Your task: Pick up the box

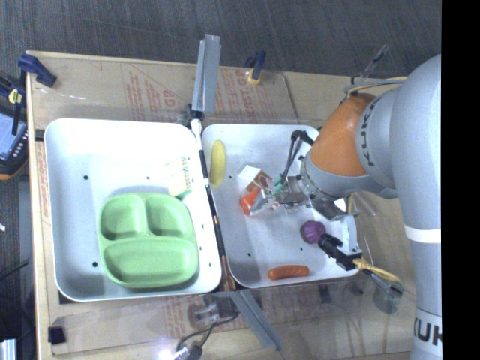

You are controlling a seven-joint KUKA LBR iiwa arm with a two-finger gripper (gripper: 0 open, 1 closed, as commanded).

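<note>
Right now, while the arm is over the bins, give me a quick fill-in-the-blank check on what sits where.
1. The green divided tray lies in the ____ bin of the camera view.
2. The yellow banana lies along the right bin's ____ wall.
3. Near the right bin's front wall lies a sausage coloured ____.
4. The gripper is above the ____ bin, beside the small box.

Missing words: left; left; orange-red; right
</note>
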